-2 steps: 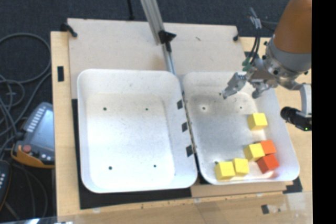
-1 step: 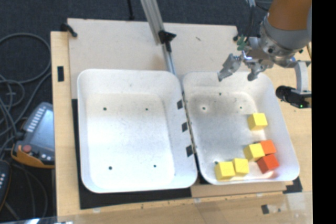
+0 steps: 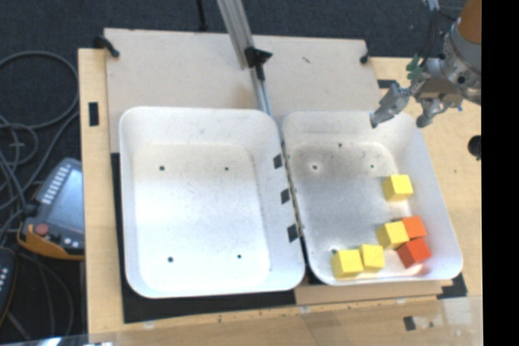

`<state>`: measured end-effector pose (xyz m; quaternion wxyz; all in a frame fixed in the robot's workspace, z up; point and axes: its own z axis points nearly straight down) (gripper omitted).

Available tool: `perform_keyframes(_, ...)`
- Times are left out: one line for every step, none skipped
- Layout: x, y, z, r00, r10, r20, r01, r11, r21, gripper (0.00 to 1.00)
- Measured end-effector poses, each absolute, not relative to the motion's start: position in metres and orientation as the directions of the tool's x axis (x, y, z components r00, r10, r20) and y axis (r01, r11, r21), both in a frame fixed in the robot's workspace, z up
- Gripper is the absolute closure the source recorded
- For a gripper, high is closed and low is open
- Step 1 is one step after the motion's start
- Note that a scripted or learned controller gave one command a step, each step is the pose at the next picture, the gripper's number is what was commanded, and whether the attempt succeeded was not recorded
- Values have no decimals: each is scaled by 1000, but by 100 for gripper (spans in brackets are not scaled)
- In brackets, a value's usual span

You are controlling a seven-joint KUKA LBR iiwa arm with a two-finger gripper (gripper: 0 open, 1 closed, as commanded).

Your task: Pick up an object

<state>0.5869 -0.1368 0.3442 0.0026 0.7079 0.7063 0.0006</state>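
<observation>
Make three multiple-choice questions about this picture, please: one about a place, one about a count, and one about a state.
1. In which bin do the blocks lie?
A. the left bin
B. the right bin
C. both bins

2. How many yellow blocks are there?
A. two
B. four
C. six

3. How does the gripper stand?
A. open, above the right bin's far edge, holding nothing
B. shut on a yellow block
C. pressed on the left bin's floor

Answers:
1. B: all blocks sit in the right bin, along its near and right sides.
2. B: yellow blocks, with two orange blocks beside them.
3. A: the gripper shows spread fingers with nothing between them.
</observation>
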Motion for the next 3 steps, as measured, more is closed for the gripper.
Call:
perform_keyframes(513,-166,351,4,1000,-3,1000,-4,3,0)
perform_keyframes(505,-173,336,2,1000,-3,1000,-2,2,0)
perform_keyframes(499,-172,335,0,1000,-1,1000,0,2,0)
